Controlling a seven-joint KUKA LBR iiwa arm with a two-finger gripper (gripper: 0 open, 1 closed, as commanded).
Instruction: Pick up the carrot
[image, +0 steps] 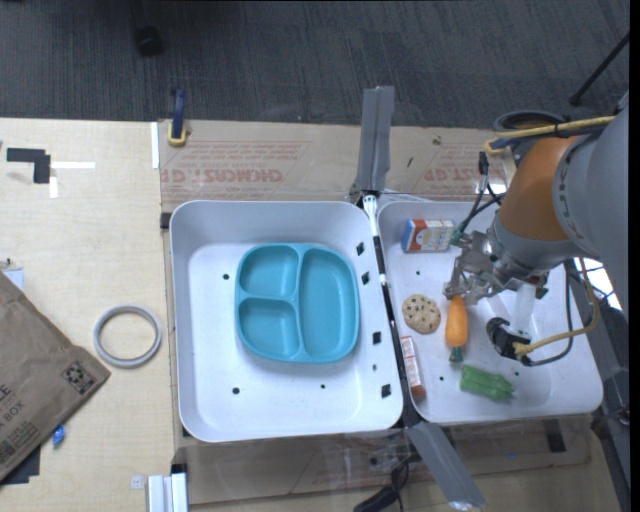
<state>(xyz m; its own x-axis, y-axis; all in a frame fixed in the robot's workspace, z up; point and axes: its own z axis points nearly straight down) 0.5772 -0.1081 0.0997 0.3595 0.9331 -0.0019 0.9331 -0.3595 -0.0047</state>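
Observation:
The carrot (456, 324) is a short orange piece lying lengthwise in the middle of the right bin (560, 400). My gripper (468, 287) hangs just over the carrot's far end, coming down from the grey arm with its orange band (535, 190). The gripper's dark body overlaps the top of the carrot, so the view does not show whether they touch.
The right bin also holds a cookie (421, 312), a small carton (428, 236), a green piece (487, 383) and a brown bar (410, 362) along its left wall. A teal divided plate (298, 302) lies in the left bin (200, 390). A tape ring (127, 333) rests on the bench.

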